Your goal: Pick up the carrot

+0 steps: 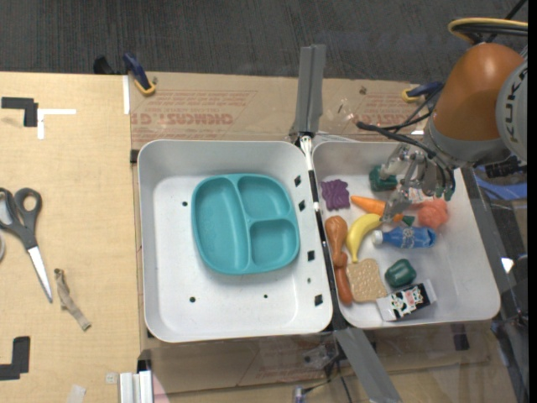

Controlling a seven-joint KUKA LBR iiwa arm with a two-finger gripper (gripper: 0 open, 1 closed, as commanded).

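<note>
Far to the left of the gripper [401, 198], a pair of scissors [25, 229] with grey handles is seen on the tan bench [67, 309], with a small strip of tape [71, 300] beside it. Nearer, the left bin [159, 225] is occupied by a teal divided plate [246, 222], which lies well apart from the gripper. A grey bar [309, 91] is set above the seam between the two bins.

In the right bin [470, 292], a purple grape bunch [336, 194] is found left of the gripper, and a brown sausage-shaped piece [337, 238] with a slice of bread [366, 280] lies below and to its left. The carrot [367, 203] is placed just left of the gripper tip, its right end touching or nearly touching the fingers; it is not seen to be lifted. A banana [362, 232] is curved just below the carrot. Whether the fingers are spread or closed cannot be told, as they are masked by the wrist hardware. Directly below the gripper, a blue bottle [406, 238] is laid on its side; lower still are a green pepper [399, 271] and a small black-and-white carton [406, 300]. An orange-red fruit [434, 215] sits just right of the gripper.
</note>
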